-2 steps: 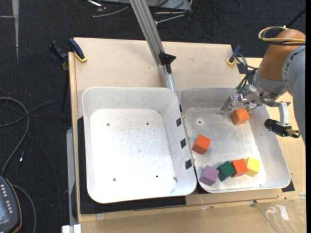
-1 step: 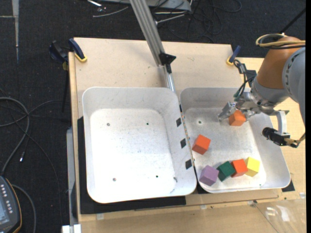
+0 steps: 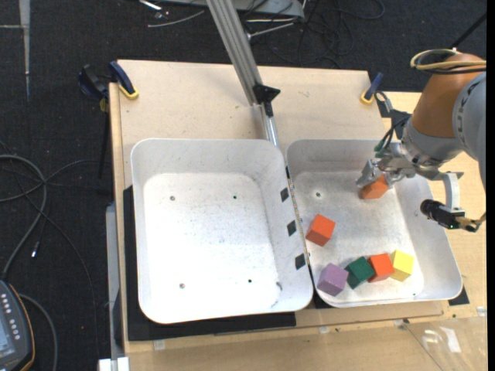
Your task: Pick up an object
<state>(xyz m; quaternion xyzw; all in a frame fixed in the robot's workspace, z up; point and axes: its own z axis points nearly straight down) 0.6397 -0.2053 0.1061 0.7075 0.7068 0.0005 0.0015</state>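
from my remote seat i see the right bin point(image 3: 433, 284) under the arm point(image 3: 448, 114), whose gripper point(image 3: 376, 182) seems clenched on a small orange block point(image 3: 375, 190), light, rigid, best pinched across flat opposite faces.

Floor point(image 3: 54, 45): dark carpet, almost black, around the bench on the far and left sides.
Cables point(image 3: 31, 199): thin black loops lying on the carpet at the left; more tangled at the far side.
Bench top point(image 3: 193, 103): pale wood board, bare along its far strip.
Clamps: a yellow-tipped one point(image 3: 124, 83) at the far left corner, another point(image 3: 371, 90) at the far right corner.
Metal strut point(image 3: 232, 37): a silver bar slanting from the far edge down to the bench.
Device point(image 3: 14, 331): grey and orange-edged, at the near left corner.
Light: even, soft shadows.
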